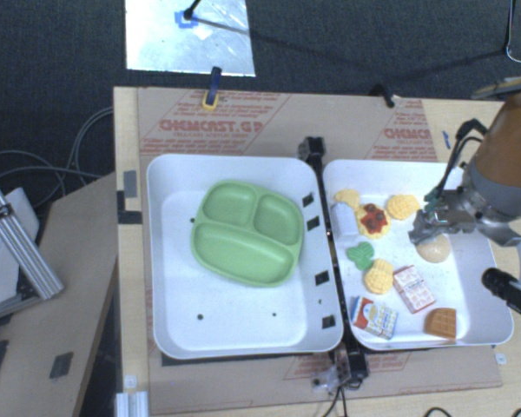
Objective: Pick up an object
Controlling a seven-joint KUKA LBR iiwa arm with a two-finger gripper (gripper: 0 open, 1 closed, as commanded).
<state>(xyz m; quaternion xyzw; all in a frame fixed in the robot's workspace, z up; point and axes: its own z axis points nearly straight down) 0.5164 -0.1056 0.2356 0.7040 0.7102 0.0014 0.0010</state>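
Here, pincer (431, 230) hangs low in right bin (478, 320), directly above a pale round piece (434, 250), right of pizza slice (373, 220). Finger state: cannot tell. Green tray (246, 233) in left bin (169, 233).

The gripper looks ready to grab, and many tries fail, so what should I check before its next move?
1. Gripper is over the right bin: ok.
2. A target lies under it, the pale round piece: ok.
3. Piece seated in the gripper: cannot tell.
4. Neighbours stand apart from that piece; the red-white box and the yellow waffle lie clear of it: ok.
5. Green divided plate sits in the left bin, out of the way: ok.
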